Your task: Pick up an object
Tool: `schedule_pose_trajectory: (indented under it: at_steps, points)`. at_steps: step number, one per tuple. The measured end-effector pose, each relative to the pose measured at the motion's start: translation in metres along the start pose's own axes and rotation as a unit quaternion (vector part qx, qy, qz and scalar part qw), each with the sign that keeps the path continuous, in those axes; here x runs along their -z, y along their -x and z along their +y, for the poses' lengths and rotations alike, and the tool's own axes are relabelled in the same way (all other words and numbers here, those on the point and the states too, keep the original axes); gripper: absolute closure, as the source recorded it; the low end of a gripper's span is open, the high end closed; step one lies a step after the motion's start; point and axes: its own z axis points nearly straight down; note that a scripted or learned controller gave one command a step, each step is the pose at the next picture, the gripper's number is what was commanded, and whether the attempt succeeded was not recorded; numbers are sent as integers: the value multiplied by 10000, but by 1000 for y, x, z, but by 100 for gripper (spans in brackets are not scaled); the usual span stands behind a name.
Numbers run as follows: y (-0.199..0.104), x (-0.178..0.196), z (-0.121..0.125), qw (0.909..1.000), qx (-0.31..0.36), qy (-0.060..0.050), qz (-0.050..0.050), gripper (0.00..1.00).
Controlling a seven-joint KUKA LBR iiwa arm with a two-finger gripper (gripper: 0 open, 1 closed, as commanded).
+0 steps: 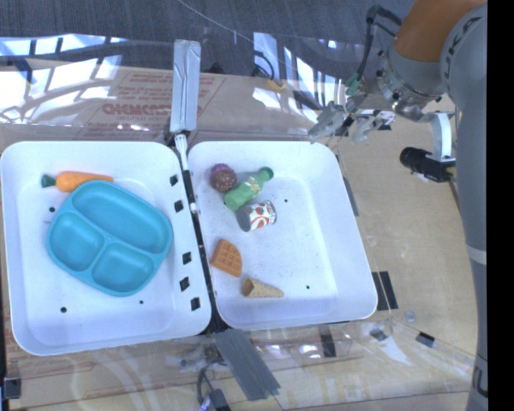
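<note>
White bins, two, side by side on the bench. Order below runs near edge to far edge of the camera view; clock directions are read from the centre of the right bin.

Near edge, 6 o'clock: tan cone, lying flat, well clear of the wall. 8 o'clock: orange waffle, flat, close to the divider between the bins. Centre, about 10 o'clock: red-and-white can on its side, touching or nearly touching the green bottle, which lies tilted just beyond it. 11 o'clock: dark red ball, just beside the bottle's base.

Left bin: blue tray in the middle, carrot at its far edge.

Far side, 1 o'clock, beyond the right bin's far corner: gripper, raised above the rim. Fingers look spread, nothing between them; small in frame, so low confidence.

Judgement: approach step, no target committed. Any of the five right-bin items counts as the task's thing.

Notes for doing it well:
- Cone is the isolated pick; but flat, so the fingers must come right down to the floor.
- Can and bottle are taller but crowded; straddle across the short axis, or neighbours get shoved.
- Ball likely rolls if struck off-centre.
- Descend vertically, centred.
</note>
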Motion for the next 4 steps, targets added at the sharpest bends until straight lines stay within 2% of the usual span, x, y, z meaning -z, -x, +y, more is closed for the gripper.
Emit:
schedule_pose_trajectory:
  at_steps: [1,2,3,4]
  points:
    - [-1,-121,-23,9953,-969,-36,13,0]
    - [-54,-194,-38,9990,-446,10,4,0]
    - [-93,-195,-111,9986,-529,2,11,0]
    - [-92,-186,-110,9988,-493,-11,8,100]
